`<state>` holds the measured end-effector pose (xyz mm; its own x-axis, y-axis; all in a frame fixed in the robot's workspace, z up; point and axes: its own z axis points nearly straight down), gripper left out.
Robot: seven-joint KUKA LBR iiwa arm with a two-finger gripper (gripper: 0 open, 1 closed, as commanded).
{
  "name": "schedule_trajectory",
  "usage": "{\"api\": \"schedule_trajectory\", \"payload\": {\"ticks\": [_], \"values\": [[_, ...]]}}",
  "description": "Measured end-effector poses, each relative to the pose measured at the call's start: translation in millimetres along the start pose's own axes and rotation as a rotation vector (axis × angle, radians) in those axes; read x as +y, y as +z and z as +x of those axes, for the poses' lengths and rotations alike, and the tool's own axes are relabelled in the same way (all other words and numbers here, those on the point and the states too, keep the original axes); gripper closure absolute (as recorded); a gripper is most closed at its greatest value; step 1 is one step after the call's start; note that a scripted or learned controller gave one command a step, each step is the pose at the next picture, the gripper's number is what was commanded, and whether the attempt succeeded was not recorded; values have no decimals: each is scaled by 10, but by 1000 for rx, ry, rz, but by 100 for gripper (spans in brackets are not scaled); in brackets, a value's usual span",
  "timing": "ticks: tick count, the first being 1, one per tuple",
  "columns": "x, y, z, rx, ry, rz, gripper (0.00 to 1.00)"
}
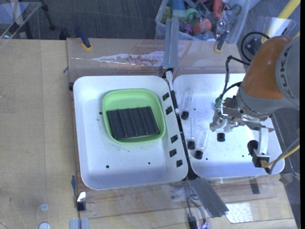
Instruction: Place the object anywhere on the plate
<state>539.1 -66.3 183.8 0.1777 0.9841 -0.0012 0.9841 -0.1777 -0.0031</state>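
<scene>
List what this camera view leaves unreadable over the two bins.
- Hand: small and blurred over the right bin; the arm's wrist covers much of it.
- Clear tubes in the right bin: see-through, too faint to count.
- Dark ridged object on the green plate: too coarse to identify.
- Arm: cut off by the frame's right edge.

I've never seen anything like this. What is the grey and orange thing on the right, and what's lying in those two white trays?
One camera above the bench looks down at a slant. The grey and orange thing is a robot arm reaching in from the right; its gripper hangs over the right white bin. That bin holds a few clear plastic tubes with black caps. The left white bin holds a square green plate with a dark ribbed block lying on it. Whether the gripper holds anything is too hard to tell here.
</scene>
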Motion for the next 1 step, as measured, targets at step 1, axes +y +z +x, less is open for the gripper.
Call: {"api": "schedule_trajectory", "payload": {"ticks": [1], "values": [[1, -1, 0, 0, 0, 0, 0]]}}
